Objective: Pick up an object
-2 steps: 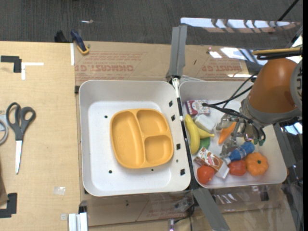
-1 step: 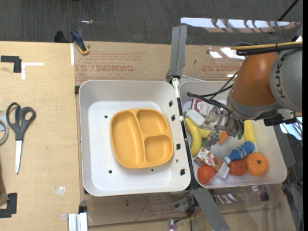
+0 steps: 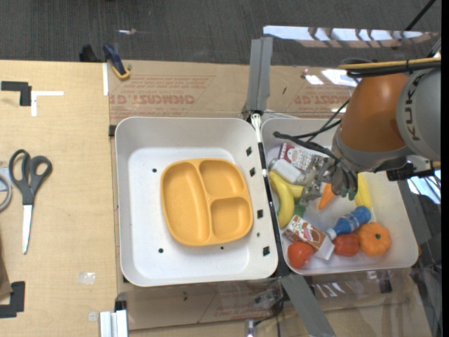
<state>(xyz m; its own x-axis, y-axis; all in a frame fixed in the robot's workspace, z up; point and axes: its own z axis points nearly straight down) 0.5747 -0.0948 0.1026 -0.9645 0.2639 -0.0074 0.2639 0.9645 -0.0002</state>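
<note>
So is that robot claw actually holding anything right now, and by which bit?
It cannot be told. The gripper hangs low over the right bin, close by the carrot and banana, but nothing shows clearly gripped.

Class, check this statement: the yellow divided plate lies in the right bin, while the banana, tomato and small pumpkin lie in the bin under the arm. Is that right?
Not quite. The camera view shows the yellow divided plate in the left bin, not the right. The banana, tomato and small pumpkin do lie in the right bin under the arm.
</note>
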